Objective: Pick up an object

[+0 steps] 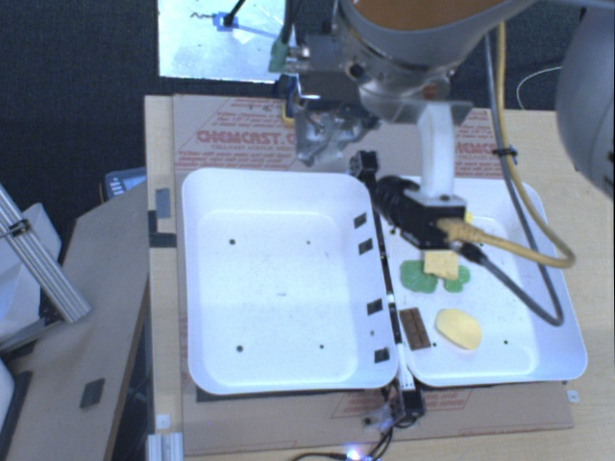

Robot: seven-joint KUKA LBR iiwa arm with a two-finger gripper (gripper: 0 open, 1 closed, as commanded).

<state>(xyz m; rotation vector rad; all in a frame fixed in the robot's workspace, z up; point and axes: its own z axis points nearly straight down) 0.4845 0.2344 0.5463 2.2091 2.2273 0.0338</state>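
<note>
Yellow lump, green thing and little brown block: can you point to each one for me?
Yellow lump [459,329], camera view, middle of its rounded top.
Green thing [414,277], camera view, its bare left lobe.
Brown block [415,328], camera view, middle of its top face.

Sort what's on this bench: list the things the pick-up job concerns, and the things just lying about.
For the job: green piece, yellow square, yellow lump, brown bar, right bin.
Lying about: left bin, printed cardboard sheet, metal rail.
</note>
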